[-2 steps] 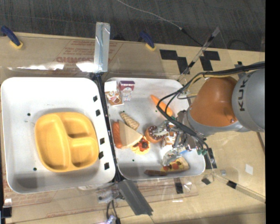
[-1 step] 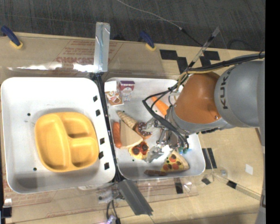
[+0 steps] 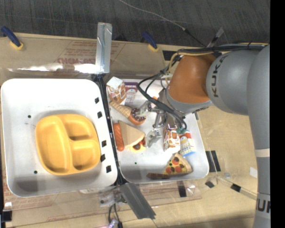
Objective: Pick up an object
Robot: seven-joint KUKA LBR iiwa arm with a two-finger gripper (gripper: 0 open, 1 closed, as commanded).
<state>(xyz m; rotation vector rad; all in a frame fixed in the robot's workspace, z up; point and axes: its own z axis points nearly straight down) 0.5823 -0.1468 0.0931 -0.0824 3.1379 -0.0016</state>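
My gripper [image 3: 155, 128] hangs low over the middle of the right bin [image 3: 199, 167], below the orange band of the arm [image 3: 192, 80]. It is just right of a tan sandwich wedge [image 3: 132, 136] and left of a small red-and-white carton [image 3: 171, 139]. A red sausage [image 3: 118, 136] lies along the bin's left wall. A cone-shaped toy with a dark ring [image 3: 129, 112] sits above the wedge, and another small carton [image 3: 116, 89] stands in the top left corner. A pizza slice [image 3: 177, 164] lies near the front right.
The left bin [image 3: 19, 91] holds a yellow divided plate [image 3: 66, 142]. A thin brown stick [image 3: 156, 176] lies along the right bin's front wall, and a blue-and-white item [image 3: 188, 145] sits beside the red-and-white carton. Cables [image 3: 149, 84] loop around the wrist.
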